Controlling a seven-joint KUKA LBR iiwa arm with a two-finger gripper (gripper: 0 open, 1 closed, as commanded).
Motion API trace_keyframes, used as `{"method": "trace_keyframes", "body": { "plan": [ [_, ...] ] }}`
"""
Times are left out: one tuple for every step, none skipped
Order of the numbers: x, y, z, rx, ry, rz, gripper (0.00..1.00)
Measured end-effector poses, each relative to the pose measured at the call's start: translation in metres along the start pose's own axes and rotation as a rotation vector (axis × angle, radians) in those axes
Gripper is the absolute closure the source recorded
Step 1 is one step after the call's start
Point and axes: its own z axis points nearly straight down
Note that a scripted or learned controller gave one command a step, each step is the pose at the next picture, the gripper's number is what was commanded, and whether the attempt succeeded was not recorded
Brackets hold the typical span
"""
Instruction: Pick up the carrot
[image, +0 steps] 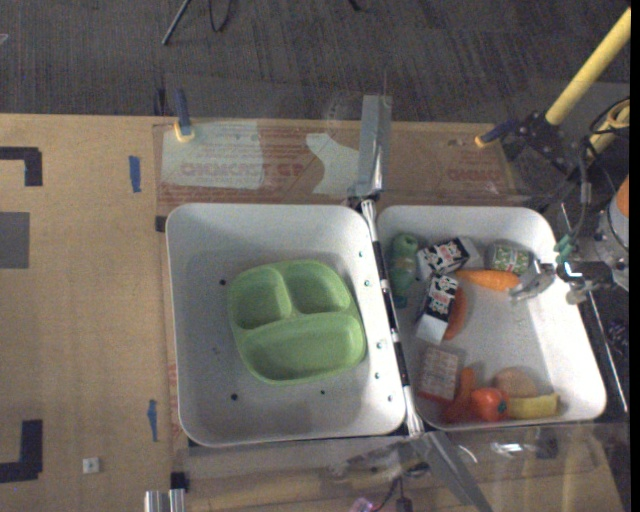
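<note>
With its state impossible to tell, the pincer (545, 280) at the right bin's (570, 352) far right edge should straddle the carrot (488, 281) across its narrow width, then clamp.

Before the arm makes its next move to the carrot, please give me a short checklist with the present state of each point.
1. Carrot lies in the right bin: ok.
2. Pincer is near the carrot's right end: ok.
3. Carrot between the pincer's tips: cannot tell.
4. Free room around the carrot: not ok; a green-white packet sits just behind it.
5. Carrot lifted off the bin floor: not ok, it seems to lie flat.
6. Green tray in the left bin is out of the path: ok.
</note>
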Motion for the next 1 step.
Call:
{"method": "trace_keyframes", "body": {
  "plan": [
    [-0.0152,0.02,0.1117,0.0,0.0,0.036,0.0]
  ]
}}
